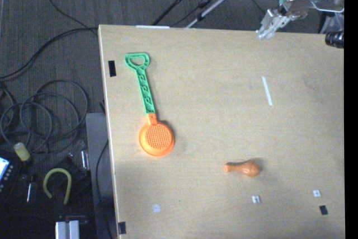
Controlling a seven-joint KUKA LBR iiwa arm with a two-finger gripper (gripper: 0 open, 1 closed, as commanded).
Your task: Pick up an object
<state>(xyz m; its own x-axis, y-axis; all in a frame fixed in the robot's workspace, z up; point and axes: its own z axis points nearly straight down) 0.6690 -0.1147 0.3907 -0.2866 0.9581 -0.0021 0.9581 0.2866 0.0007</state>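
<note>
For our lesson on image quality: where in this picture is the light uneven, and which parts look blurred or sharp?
In the camera view, the bench top is evenly lit, without hard glare; the strainer casts a faint shadow and looks fairly sharp; the small orange object is soft-edged; the gripper at the top right is pale and blurred, so its state is unclear; the floor at the left is dim.

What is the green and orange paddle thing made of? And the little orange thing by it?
The strainer looks like moulded plastic: flat bright colours, a green openwork handle and an orange round mesh head with a matte look. The small orange piece looks like smooth plastic or rubber, with a soft sheen; which one is hard to tell.
</note>
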